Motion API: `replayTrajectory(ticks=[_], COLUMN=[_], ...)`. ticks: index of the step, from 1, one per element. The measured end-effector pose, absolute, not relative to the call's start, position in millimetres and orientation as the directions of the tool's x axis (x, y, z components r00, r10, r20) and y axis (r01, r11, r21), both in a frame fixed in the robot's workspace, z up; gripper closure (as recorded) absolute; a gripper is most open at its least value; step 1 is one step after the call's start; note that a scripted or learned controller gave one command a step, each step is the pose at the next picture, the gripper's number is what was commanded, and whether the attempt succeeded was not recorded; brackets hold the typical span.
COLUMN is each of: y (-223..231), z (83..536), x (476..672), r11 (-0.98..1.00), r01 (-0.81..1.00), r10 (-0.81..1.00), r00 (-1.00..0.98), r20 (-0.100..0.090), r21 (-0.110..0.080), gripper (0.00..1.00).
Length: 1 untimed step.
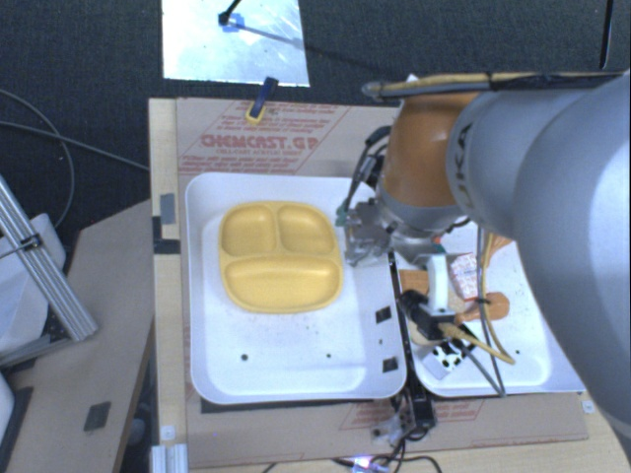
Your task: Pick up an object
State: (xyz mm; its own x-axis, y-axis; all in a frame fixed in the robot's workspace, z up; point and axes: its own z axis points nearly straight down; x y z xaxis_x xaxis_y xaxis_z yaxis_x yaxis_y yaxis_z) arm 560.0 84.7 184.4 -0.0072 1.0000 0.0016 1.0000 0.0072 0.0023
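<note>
A yellow divided plate [279, 256] lies in the upper half of the left bin [286, 368]. My gripper [360, 239] hangs at that bin's right side, just beside the plate's right edge, under the orange wrist band. I see nothing held in it. In the right bin [527, 368], largely hidden by the arm, lie a brown-orange piece [490, 306], a white packet with red print [461, 276] and a small black-and-white spotted item [450, 357].
The wall between the two bins [399, 338] runs just under the gripper. Brown cardboard [261, 138] lies beneath the bins, with a small blue-and-yellow object [261, 101] at its far edge. A metal frame [39, 274] stands at the left.
</note>
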Motion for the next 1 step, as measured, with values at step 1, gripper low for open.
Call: replayTrajectory(ticks=[1], y=[19.0], z=[218.7], x=[584.6], r11=[-0.004], r01=[1.0], r10=[1.0], r00=[0.004], r20=[-0.002], r21=[0.006], gripper=[1.0])
